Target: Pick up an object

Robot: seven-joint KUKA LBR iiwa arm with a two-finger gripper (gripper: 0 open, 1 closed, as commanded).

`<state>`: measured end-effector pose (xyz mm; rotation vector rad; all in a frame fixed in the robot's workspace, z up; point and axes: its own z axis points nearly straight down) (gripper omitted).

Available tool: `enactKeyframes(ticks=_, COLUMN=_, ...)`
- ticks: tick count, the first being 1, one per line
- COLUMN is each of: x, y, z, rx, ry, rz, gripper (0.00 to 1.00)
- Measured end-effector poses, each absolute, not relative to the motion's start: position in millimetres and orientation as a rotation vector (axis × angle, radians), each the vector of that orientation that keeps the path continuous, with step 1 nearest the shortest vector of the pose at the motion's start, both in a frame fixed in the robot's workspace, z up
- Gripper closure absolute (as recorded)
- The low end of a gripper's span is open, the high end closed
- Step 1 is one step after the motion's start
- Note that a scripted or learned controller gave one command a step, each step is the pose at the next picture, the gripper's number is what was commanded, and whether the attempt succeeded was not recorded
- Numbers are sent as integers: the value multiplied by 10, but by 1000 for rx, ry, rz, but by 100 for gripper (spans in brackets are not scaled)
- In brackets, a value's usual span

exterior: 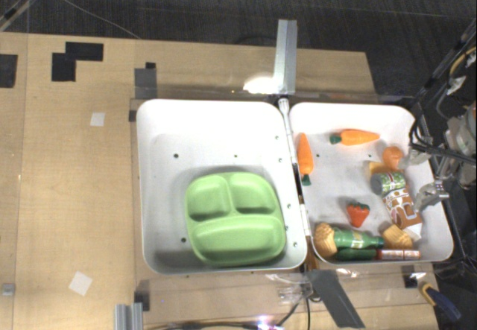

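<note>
Bins: two shallow white bins sat side by side on the wooden bench (67, 194), the left bin (160, 135) and the right bin (328, 124) meeting at a shared middle rim.
Left bin contents: a green divided tray (235, 218) lay in the near half, its three compartments facing up.
Right bin, far side: an orange carrot (356, 137) lay across the far end, its green top pointing toward the left bin.
Right bin, middle rim: a second carrot (305, 157) lay lengthwise right against the rim between the bins.
Right bin, centre: a small red strawberry-like toy (358, 213) lay apart from the other pieces.
Right bin, near edge: a green bottle (356, 241) lay on its side, touching a tan round piece (323, 238) at its left end.
Right bin, right side: a printed can or carton (396, 198) lay tilted, with a small orange piece (392, 156) just beyond it and a tan piece (397, 235) near its lower end.
Arm: the gripper (432, 194) was at the right bin's right edge, near the printed can, largely cut off by cables and dark hardware.
Jaws: could not tell whether they stood apart or together, and nothing could be seen between them.
</note>
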<state>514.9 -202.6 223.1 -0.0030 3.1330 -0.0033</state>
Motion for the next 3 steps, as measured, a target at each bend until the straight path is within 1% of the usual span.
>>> enactKeyframes(ticks=1, x=5482, y=-2045, z=971, rx=-250, ry=3121, rz=-5, gripper=0)
enactKeyframes(ticks=2, x=5144, y=-2056, z=904, rx=-291, ry=3110, rz=-9, gripper=0)
enactKeyframes(ticks=3, x=5054, y=-1680, z=913, rx=-509, ry=3079, rz=-15, gripper=0)
